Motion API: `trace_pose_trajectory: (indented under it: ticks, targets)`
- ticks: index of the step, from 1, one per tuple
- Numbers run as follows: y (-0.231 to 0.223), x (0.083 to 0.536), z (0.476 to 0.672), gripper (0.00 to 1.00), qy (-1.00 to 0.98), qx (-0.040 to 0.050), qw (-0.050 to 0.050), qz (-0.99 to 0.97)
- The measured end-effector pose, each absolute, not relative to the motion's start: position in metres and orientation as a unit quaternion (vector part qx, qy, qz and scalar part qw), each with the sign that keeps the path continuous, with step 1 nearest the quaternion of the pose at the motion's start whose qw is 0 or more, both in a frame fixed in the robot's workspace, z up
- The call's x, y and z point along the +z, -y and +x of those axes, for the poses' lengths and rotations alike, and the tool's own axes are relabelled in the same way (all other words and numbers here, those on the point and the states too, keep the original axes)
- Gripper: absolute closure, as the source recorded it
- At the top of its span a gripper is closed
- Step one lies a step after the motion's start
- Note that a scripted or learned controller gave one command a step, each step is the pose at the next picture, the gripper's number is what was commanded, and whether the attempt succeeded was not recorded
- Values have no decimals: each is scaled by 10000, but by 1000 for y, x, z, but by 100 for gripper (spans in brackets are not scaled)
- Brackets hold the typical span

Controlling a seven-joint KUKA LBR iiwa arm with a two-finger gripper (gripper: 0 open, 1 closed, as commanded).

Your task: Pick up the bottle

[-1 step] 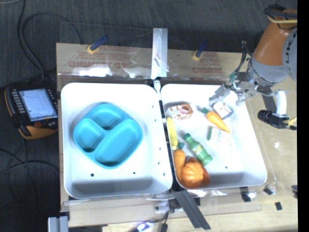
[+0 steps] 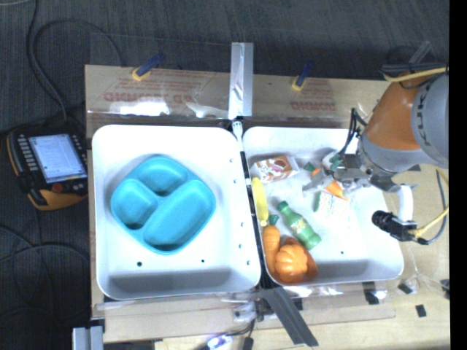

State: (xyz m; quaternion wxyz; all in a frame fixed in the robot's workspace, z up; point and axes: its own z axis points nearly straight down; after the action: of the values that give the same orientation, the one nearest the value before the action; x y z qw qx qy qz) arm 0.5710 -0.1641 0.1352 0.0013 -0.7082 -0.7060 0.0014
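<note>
A: While your gripper [image 2: 337, 172] hangs in the right bin [image 2: 365, 265], finger state unreadable, where's the green bottle [image 2: 298, 226]?

B: Seven o'clock of it, touching the pumpkin [image 2: 292, 261]; you may snag that neighbour.

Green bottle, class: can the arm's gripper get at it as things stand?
Probably yes. The bottle lies uncovered in the right bin, its top free, though a carrot and pumpkin crowd its lower side.

Robotics lab: teach pendant [image 2: 49, 162] on carpet, cables, clamped bench [image 2: 175, 93].
</note>
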Motion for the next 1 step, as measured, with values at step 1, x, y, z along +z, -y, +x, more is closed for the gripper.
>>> trace_pose_trajectory:
  ticks: [1]
  targets:
    - [170, 139, 603, 0, 6202, 15, 4, -7844]
